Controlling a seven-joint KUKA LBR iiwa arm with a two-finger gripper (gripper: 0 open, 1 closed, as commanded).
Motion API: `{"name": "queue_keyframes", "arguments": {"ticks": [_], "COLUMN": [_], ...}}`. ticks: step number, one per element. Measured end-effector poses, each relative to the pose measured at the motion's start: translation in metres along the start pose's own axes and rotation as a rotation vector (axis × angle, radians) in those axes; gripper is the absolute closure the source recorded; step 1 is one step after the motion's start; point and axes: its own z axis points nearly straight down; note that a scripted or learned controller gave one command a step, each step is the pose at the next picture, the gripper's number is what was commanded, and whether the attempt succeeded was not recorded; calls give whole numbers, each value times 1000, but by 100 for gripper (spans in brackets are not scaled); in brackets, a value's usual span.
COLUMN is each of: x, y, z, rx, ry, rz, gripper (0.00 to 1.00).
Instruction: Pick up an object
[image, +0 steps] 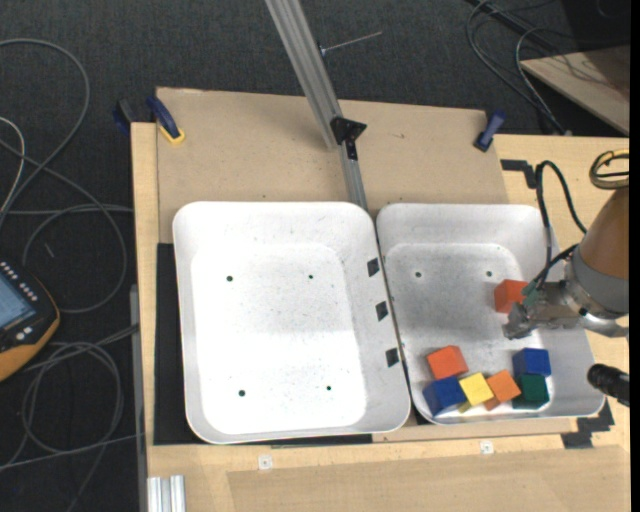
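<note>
Approach step: gripper (522, 318) low in right bin (440, 225), jaw state impossible to tell, beside red-orange block (508, 294) near far-right wall; next, probably, centring over block and closing.

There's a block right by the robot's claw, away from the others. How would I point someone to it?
Start at the right bin, the one the grey arm reaches into. Most blocks huddle along its near edge; look further back, by the gripper, for the orange-red block. It alone sits apart from the cluster, unlike the orange block among the others.
</note>
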Motion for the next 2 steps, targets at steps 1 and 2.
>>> {"name": "queue_keyframes", "arguments": {"ticks": [1,2], "x": [-5,-5], "y": [-7,-5], "z": [-57,-91], "rx": [-5,-4], "ry": [-3,-3], "rz": [0,-2], "gripper": [100,100]}}
